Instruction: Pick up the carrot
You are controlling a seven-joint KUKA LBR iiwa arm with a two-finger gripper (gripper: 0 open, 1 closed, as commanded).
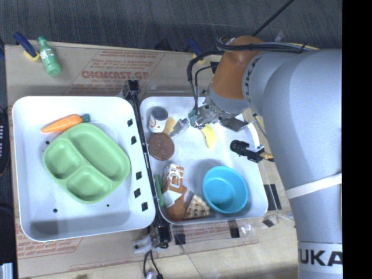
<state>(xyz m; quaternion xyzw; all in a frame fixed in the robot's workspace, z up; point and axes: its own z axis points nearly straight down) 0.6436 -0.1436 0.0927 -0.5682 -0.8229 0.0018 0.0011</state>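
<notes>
The carrot point(62, 122) is lying in the left bin point(26, 173), up at about eleven o'clock of that bin, just beside the upper edge of the green divided plate point(87, 162). Its long axis is running nearly left to right across the view, the orange tip pointing toward nine o'clock and the green stub end toward three.

My claw point(199, 117) is hanging over the right bin point(256, 182), near its upper rim, close above a yellow banana-like piece point(208, 136). I cannot tell how my claw is set from this angle, and I am seeing nothing gripped in it.

From my claw the carrot is lying out toward nine o'clock, well apart, with the wall between the two bins in between. I am judging that the coming move is calling for a long sweep leftward over that wall, then a turn of the wrist so I am closing across the carrot's short width.
</notes>
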